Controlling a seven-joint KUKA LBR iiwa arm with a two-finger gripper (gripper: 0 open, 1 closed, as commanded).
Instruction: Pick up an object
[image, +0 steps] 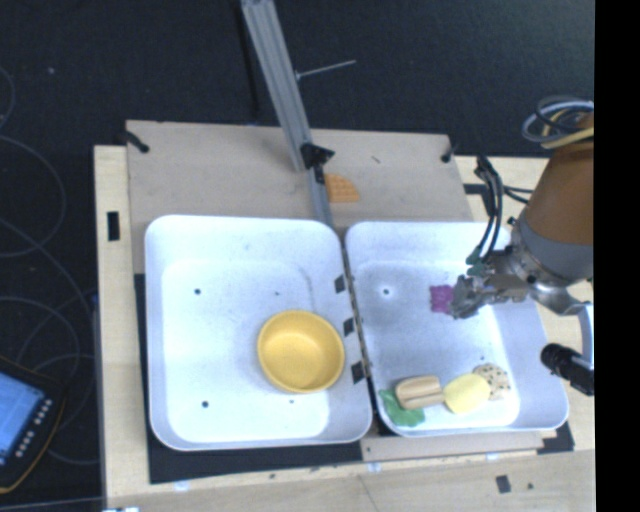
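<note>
Light: I see even, bright overhead light, no hard shadows | Glare: the white bins (250, 240) wash out, grain barely showing | Dark: floor around the bench (120, 470) goes near black | Focus: soft all over, small items in the right bin smeared | Shadow: faint one under the yellow bowl (300, 350)

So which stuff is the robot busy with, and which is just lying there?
Busy with:
gripper
purple thing right beside it

Just lying there:
yellow bowl in the left bin
tan block
yellow lump
speckled piece
green scrap
</note>
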